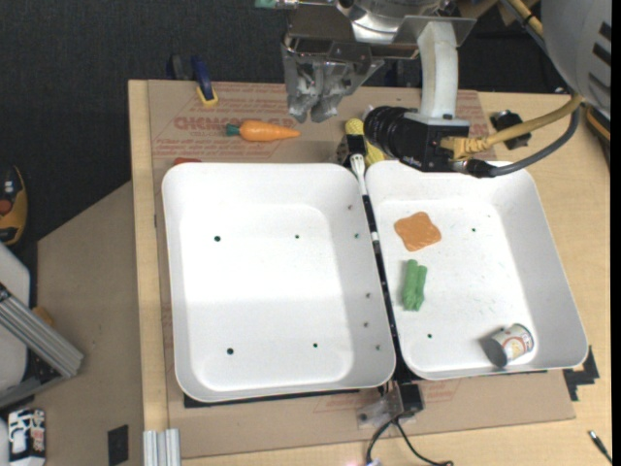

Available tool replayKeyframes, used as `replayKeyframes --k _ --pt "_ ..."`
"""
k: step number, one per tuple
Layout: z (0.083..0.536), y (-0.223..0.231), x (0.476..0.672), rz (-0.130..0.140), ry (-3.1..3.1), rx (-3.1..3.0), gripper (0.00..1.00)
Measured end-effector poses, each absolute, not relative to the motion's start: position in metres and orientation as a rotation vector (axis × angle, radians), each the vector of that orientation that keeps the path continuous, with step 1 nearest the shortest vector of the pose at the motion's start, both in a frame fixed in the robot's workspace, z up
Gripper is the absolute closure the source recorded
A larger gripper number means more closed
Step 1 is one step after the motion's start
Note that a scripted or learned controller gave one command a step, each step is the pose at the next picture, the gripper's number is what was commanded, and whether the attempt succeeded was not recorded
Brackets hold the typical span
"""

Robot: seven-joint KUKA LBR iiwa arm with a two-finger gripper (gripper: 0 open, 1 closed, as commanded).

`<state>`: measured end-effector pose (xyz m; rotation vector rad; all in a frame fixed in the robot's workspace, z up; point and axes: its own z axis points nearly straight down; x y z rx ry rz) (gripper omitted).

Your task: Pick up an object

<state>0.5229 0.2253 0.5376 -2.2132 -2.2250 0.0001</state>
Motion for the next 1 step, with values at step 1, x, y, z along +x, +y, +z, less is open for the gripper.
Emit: replayKeyframes --k 1 --pt "0.5351 0.2246 0.5270 0.003 -2.222 -2.220 0.00"
